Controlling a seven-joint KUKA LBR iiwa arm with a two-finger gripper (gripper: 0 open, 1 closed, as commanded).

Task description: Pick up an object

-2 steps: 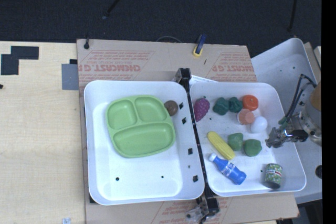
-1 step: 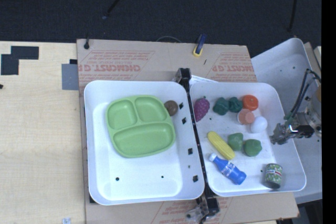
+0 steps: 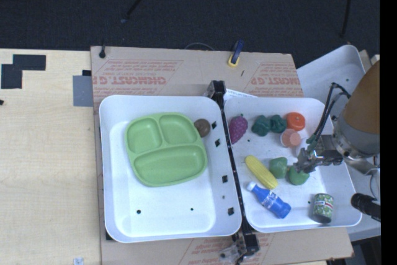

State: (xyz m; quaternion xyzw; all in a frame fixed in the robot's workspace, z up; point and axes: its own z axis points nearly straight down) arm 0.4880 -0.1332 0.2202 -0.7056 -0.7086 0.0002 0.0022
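A: In the right bin (image 3: 344, 192), over by the right wall?
B: Grey arm (image 3: 363, 118), gripper (image 3: 306, 163) low, right at a green lump (image 3: 298, 176). Touching or just above, hard to tell. Jaws blurred against it; cannot tell whether wide, narrow or holding.
A: Near it?
B: Second green piece (image 3: 278, 167) just left, corn (image 3: 261, 172) beside that. Blue bottle (image 3: 270, 200) below the corn, tilted. Can (image 3: 322, 207) in the lower right corner.
A: Further up?
B: Purple fruit (image 3: 238, 128) by the divider, dark green clump (image 3: 268, 125), orange piece (image 3: 296, 120), pink disc (image 3: 290, 138).
A: Left bin (image 3: 161, 220)?
B: Green tray (image 3: 166, 149), three compartments. Brown ball (image 3: 202, 127) touching its upper right corner.
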